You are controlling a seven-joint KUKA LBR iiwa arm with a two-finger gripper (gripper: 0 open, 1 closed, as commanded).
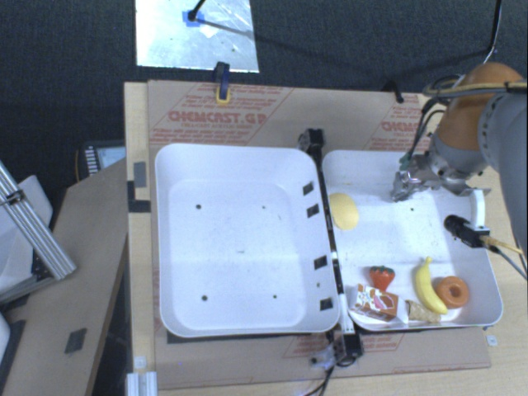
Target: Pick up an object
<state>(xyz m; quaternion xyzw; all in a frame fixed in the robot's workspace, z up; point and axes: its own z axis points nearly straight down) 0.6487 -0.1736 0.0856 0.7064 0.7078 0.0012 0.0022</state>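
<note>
Nothing lifted yet: gripper (403, 186) hangs in the right bin's (487, 283) upper part, claw state untellable, lemon (345, 211), strawberry (381, 276), banana (426, 285) all lying loose below.

Arm (495, 114) cut off by the right edge; small item (422, 311) beside the banana (426, 284) too small to identify.
</note>
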